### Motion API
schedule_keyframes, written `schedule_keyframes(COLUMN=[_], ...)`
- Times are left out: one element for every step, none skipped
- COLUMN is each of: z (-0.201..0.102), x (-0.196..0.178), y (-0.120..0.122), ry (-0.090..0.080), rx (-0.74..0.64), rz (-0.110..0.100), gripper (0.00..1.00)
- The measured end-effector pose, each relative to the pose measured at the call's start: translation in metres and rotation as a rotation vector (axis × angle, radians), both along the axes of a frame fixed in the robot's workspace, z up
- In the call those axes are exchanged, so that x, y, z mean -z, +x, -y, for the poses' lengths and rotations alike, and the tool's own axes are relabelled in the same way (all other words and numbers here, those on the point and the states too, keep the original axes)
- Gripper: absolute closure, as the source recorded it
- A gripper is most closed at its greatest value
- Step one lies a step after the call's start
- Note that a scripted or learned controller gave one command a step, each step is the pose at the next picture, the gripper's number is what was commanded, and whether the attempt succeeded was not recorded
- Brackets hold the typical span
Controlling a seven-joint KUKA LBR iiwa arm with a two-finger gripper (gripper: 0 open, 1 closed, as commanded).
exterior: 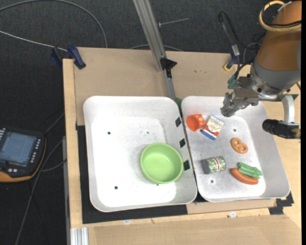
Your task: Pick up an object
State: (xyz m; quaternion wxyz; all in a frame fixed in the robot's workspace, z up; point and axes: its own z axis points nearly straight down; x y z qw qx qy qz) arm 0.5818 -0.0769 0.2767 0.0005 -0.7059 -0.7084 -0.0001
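Hand (228, 109): above right bin's (272, 158) far edge; fingers' state unclear
Carton (213, 127): just beside hand, nearer the camera
Orange cup (194, 122): left of carton

Green bowl (161, 163); orange cup (194, 122); white bins (95, 119).

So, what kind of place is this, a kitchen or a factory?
Most likely a robotics lab bench, not a kitchen. A grey and orange arm reaches over two white bins of toy food, loose cables cross the dark carpet, and a handheld control pendant lies beside the bench.
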Motion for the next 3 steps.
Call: schedule_keyframes(z=[-0.049,-0.094,-0.143], x=[0.001,0.006,0.009], y=[-0.01,-0.01,-0.016], ry=[0.0,0.0,0.0], rx=[0.0,-0.001,-0.001], rz=[0.001,0.0,0.0], gripper=[1.0,1.0,1.0])
